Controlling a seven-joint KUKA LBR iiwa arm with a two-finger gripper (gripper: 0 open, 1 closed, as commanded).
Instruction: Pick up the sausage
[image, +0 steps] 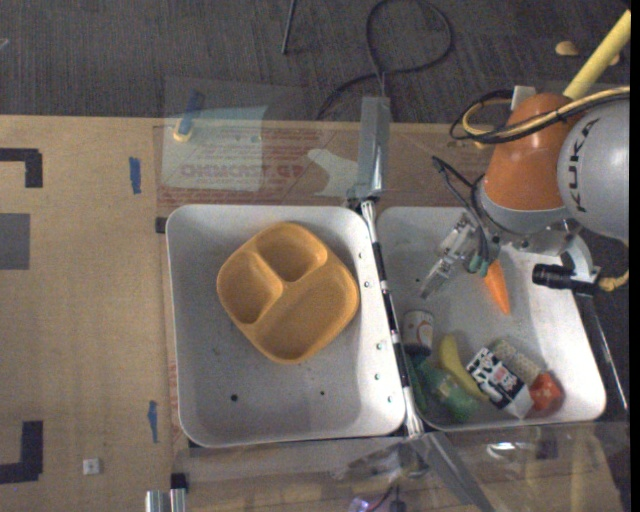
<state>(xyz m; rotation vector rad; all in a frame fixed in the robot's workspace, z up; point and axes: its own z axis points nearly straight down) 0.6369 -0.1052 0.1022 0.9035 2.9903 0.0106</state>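
Hovering with tool (452, 262) over right bin (400, 225), just beside carrot (497, 286). Cannot tell whether apart or together. Cannot single out sausage; probably within heap by banana (455, 360) and box (496, 376). Risks: closing on carrot instead; crowding blocking clean grip.

This place is a robot lab: a wooden desk (80, 330) marked with blue tape pieces (135, 175), two white bins (200, 400), loose black cables (400, 40), and a KUKA arm (590, 170) above grey carpet floor (120, 50).
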